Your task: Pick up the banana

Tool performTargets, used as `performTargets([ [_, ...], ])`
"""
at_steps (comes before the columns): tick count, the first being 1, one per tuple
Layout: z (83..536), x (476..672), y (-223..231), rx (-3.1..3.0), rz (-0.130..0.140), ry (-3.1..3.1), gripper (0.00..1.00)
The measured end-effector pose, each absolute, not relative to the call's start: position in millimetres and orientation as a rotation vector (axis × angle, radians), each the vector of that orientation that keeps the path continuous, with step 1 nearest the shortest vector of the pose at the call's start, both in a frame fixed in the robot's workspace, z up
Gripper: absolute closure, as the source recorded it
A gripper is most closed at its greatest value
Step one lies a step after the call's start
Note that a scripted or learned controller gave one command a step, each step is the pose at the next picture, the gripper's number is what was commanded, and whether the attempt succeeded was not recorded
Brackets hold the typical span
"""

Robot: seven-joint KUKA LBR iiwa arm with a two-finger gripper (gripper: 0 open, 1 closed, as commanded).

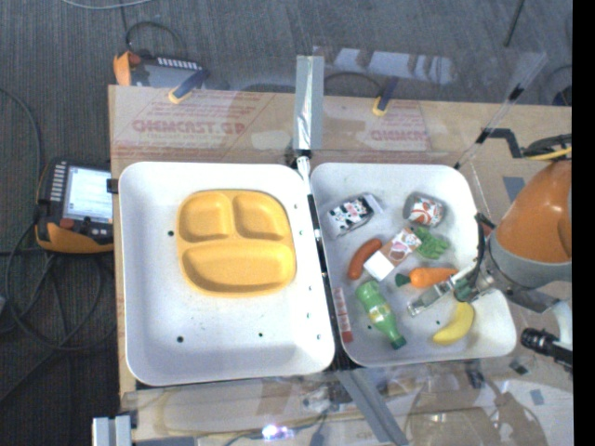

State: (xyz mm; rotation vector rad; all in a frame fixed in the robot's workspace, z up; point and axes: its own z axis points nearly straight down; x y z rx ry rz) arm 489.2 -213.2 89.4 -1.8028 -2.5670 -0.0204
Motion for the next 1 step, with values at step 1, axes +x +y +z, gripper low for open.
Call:
performTargets([
  [1,89.3,488.6,-214.7,-1.721,-0.017,-2.624,0.0],
])
